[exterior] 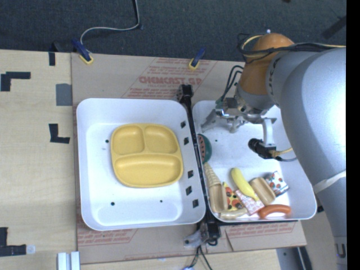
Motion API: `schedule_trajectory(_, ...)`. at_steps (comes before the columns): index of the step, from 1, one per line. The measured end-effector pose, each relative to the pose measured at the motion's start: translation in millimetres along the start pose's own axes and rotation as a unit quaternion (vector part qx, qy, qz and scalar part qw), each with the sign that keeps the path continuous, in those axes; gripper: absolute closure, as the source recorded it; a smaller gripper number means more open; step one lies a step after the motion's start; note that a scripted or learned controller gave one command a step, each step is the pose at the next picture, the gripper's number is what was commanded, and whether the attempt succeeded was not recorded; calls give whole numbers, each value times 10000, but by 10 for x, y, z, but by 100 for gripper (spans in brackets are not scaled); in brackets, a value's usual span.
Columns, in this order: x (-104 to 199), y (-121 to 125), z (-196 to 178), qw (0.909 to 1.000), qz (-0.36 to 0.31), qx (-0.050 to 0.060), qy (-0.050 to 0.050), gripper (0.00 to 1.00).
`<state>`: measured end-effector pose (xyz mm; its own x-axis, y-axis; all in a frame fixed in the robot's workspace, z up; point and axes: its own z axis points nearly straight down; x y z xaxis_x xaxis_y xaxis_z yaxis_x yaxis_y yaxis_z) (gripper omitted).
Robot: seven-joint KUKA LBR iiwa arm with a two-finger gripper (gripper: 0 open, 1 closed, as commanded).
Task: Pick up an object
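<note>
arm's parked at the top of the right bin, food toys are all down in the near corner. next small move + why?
Probably slide the tool toward the near end of the right bin and stop above the banana. The tool sits at the bin's far end over bare floor, apart from the toys. The banana lies on the edge of the pile nearest the tool.

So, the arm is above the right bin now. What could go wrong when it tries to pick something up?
1. The toy foods, such as the banana, the hot dog and the ice cream cone, lie packed together at the near end of the right bin. The gripper may catch two, or push them aside.
2. The cone lies along the bin's left wall, so a finger may hit that wall.
3. The banana looks rounded and might slip out.
</note>
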<state>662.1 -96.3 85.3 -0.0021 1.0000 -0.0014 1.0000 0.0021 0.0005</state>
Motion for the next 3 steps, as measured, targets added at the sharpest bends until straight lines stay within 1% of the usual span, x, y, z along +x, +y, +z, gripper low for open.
schedule_trajectory(1,26,63,2,10000,4,1,-1,0)
schedule_trajectory(2,22,-500,-8,10000,7,-5,0,0)
schedule_trajectory(3,-74,27,-1,10000,-1,-12,1,0)
